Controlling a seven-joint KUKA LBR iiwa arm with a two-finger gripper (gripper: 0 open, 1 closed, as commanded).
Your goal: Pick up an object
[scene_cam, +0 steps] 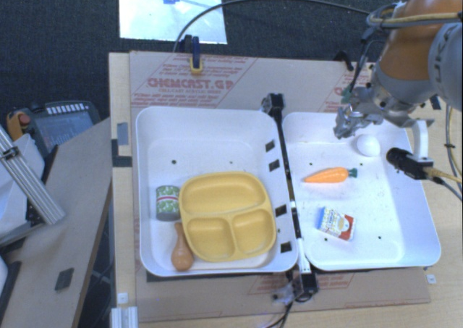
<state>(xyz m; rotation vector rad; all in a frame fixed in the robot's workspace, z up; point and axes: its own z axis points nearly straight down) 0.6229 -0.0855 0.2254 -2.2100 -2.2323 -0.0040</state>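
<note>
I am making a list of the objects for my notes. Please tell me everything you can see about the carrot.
The carrot looks like a plastic toy: a smooth orange body tapering to a point at its left end, with a small green stub at its right end. It lies flat, nearly crosswise, on the floor of the right bin, in its upper middle. Nothing touches it. The white ball sits apart above right, the small carton apart below.
</note>
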